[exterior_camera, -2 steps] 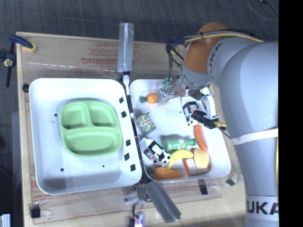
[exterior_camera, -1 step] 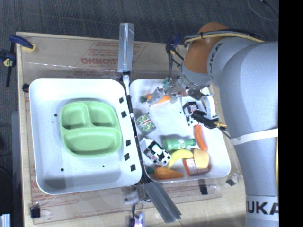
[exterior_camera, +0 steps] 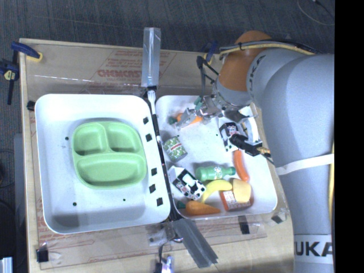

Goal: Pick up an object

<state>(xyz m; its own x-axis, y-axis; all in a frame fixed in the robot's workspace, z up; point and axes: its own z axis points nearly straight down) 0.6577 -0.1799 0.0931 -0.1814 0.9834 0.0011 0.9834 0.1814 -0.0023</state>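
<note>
My gripper [exterior_camera: 206, 108] hangs low over the far end of the right bin [exterior_camera: 200, 134], below the orange wrist band [exterior_camera: 238, 73]. It is right beside a small orange and green item [exterior_camera: 186, 117]. Further forward in this bin lie a green and red packet [exterior_camera: 174, 147], a green bottle [exterior_camera: 215, 171], a banana [exterior_camera: 215, 189], a carrot [exterior_camera: 200, 208], a black and white patterned toy [exterior_camera: 189, 184], a red sausage [exterior_camera: 240, 165] and an orange labelled block [exterior_camera: 236, 195]. A black and white item [exterior_camera: 230, 131] lies under the arm's edge.
The left bin [exterior_camera: 51, 203] holds a green divided tray [exterior_camera: 109, 153]. A ridge with black clips [exterior_camera: 153, 164] separates the two bins. The grey arm [exterior_camera: 296, 129] covers the right bin's right side. Blue clamps [exterior_camera: 25, 51] grip the bench's far left corner.
</note>
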